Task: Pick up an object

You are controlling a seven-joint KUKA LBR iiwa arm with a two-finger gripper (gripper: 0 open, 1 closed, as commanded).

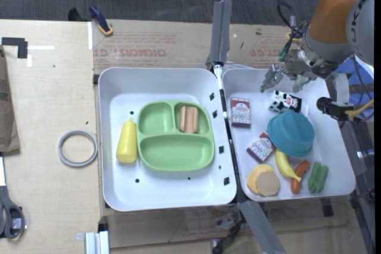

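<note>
In the upper right of the frame, the arm's jaws, apparently open and holding nothing, hover above a black-and-white toy in the right bin; a centred, straight descent would serve best.

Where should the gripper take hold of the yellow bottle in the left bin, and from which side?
Probably from above, across the middle of the yellow bottle. It lies flat on the floor of the left bin, long axis running toward and away from the camera, so its narrow width faces the fingers. The green tray sits tight against its right side, leaving little room for a finger there; gripping nearer the tapered top may help.
</note>
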